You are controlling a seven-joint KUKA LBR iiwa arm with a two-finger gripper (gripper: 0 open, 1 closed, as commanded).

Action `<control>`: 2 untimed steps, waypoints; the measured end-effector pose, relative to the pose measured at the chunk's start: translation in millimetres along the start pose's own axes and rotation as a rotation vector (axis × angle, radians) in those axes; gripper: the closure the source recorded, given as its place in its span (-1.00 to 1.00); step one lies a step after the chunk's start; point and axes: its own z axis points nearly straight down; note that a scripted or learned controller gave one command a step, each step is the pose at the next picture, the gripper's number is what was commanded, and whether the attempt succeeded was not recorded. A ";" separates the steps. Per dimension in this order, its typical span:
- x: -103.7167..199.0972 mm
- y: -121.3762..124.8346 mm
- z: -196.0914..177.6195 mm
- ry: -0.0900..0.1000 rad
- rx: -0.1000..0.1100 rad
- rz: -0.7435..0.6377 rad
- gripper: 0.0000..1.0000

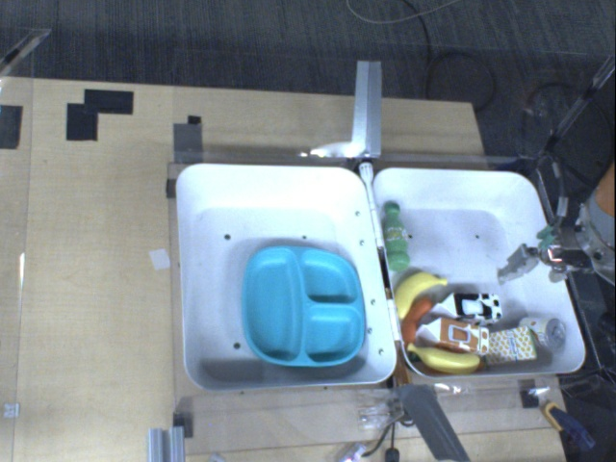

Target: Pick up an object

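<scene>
Jaws [535,260] are hanging at the right bin's [462,195] right edge, spread unclear, while the yellow bananas [423,292], likely light, firm and smooth-skinned, are lying by its front-left corner, probably best pinched across the upper one's middle.

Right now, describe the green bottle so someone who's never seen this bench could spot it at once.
Look in the right bin, along its left wall next to the divider. The green bottle lies there lengthwise, just above the bananas. It is the one green thing on the bench; its neighbours are yellow, orange or black and white.
</scene>
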 end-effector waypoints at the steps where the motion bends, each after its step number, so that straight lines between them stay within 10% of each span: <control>1: 50.1 -7.0 75.2 -0.006 -0.027 0.040 -1.00; 2: 86.3 -7.3 103.1 0.002 -0.029 0.478 -1.00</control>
